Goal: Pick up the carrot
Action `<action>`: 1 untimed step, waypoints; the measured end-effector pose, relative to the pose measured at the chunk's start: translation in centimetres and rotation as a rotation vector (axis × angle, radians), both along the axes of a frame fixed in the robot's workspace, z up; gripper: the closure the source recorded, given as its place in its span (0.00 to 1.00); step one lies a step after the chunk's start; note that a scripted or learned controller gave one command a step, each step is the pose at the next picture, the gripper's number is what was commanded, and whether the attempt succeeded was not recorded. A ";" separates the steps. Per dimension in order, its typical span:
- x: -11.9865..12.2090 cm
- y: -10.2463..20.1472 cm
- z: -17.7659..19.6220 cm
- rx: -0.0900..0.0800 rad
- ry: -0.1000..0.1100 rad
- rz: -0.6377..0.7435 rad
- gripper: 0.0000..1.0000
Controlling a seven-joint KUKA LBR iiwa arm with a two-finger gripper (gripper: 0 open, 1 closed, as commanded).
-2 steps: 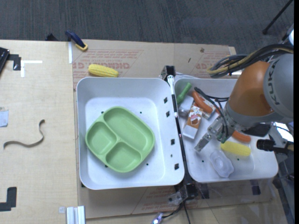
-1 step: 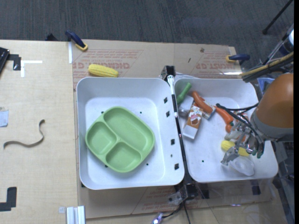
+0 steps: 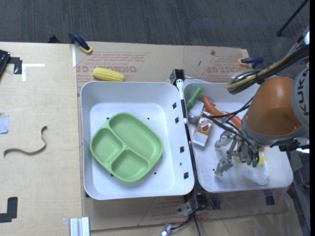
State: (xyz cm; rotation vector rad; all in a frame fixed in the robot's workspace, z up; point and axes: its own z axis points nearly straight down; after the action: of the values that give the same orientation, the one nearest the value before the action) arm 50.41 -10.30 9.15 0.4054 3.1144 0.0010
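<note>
Two shallow white bins sit side by side on the desk (image 3: 39,107), seen from above at a slant. The left bin (image 3: 93,181) holds a green divided plate (image 3: 126,146) with three compartments, lying near the bin's middle. The right bin (image 3: 275,178) holds a cluster of small items along its upper left part: the carrot (image 3: 212,106), an orange elongated piece lying at a slant near the bin's upper edge; a green vegetable-like piece (image 3: 193,96) just beside it, toward the shared wall between the bins; and a small white and orange carton (image 3: 203,130) below the carrot. A pale, translucent item (image 3: 256,173) lies near the bin's lower right.

The arm (image 3: 273,107) enters from the right, its orange band above the wrist covering much of the right bin's right half. The jaws (image 3: 227,156) hang over the middle of the right bin, below and to the right of the carrot and apart from it; whether they are apart or together cannot be told. Nothing can be seen held between them.

Outside the bins, a yellow corn cob (image 3: 109,74) lies on the cardboard sheet (image 3: 123,60) above the left bin, and a thin dark curved cord (image 3: 29,146) rests on the desk at far left. Blue clamps (image 3: 80,41) grip the cardboard's upper edge.
</note>
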 end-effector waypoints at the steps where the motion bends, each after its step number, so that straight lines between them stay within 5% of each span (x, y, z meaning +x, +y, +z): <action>1: 4.6 -10.9 0.1 -0.002 -0.004 -0.149 0.00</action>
State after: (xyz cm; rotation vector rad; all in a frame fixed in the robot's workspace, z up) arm 55.02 -21.19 9.28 0.6355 3.0711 -0.0011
